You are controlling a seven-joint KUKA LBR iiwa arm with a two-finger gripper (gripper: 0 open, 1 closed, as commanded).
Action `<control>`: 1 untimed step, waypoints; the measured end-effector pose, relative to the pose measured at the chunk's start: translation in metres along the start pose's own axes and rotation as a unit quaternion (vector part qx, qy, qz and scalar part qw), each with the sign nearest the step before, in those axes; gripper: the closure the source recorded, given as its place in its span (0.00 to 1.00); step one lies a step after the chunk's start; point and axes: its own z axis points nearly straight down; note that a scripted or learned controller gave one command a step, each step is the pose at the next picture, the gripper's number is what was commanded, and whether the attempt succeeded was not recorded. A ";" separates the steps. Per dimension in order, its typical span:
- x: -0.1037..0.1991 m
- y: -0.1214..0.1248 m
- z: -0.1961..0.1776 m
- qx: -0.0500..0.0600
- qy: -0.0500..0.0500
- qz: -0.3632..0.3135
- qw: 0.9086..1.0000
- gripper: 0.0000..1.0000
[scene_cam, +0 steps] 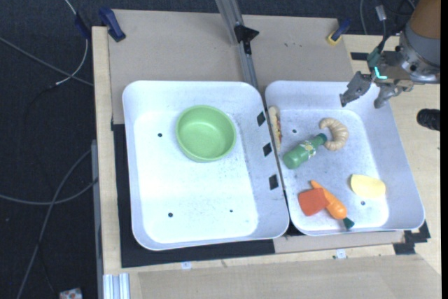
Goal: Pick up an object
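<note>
White plastic dominates our view: two shallow bins sit side by side on a pale wooden desk [175, 38], the left white bin [150, 220] bearing a round green bowl [205, 132] toward its upper middle, well apart from everything else. We find the task's candidates in the right white bin [402, 171]: a green bottle with a dark cap [303, 152] lying tilted near the centre, its cap end just beside a tan curved ring-shaped toy [336, 132]; a pale yellow rounded piece [367, 185] toward the right wall; an orange-red carrot-like toy with a green tip [323, 202] near the front edge; and a slim tan stick [276, 128] lying along the wall next to the divide.

We see the grey arm reach in from the right, and its claw [369, 89] hangs over the upper right corner of the right bin with its two dark fingers [353, 91] spread apart and nothing between them. It stands well apart from every item below.

We judge this to be the approach step, with no pick yet made. The next move, as we read it, calls for choosing a target, carrying the spread claw over it, turning the wrist to suit its long axis, and descending to straddle it. The ring toy and bottle lie nearest, though their closeness to each other could spoil a clean grip.
</note>
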 end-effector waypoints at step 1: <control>0.000 0.001 -0.003 -0.003 0.000 0.000 1.000 0.00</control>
